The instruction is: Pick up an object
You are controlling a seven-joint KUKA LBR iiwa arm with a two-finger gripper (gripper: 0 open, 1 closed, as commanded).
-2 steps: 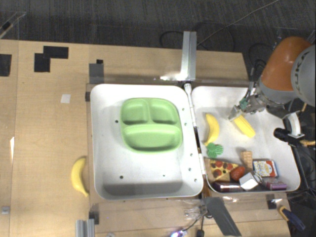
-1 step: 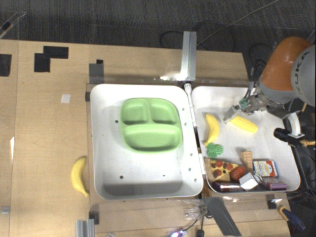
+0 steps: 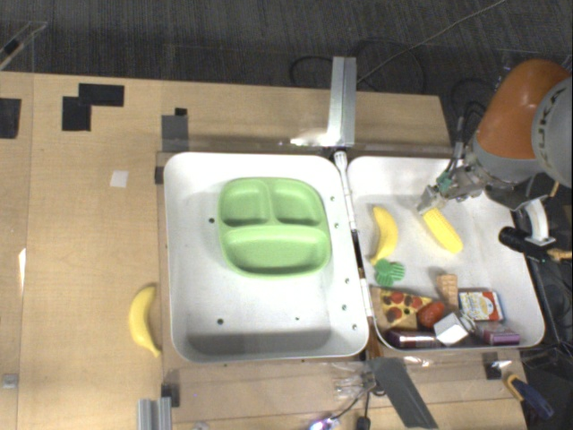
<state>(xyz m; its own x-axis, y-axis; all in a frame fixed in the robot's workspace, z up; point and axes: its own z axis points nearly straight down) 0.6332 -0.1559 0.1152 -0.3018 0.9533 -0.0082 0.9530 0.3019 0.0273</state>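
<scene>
Yellow corn cob [image 3: 442,229] (right bin [image 3: 528,330], upper right of frame) just below gripper [image 3: 445,192]; finger state unclear.

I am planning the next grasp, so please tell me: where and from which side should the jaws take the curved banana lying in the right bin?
Grip the banana at its thicker middle, coming straight down from above, jaws across its narrow width. It lies flat on the right bin floor, lengthwise toward the camera, with free space on both sides; the green toy sits only at its lower tip. The gripper is near the yellow corn-like piece.

A robotics lab: 2 white bins [image 3: 179,240] on a taped bench [image 3: 81,240].
</scene>
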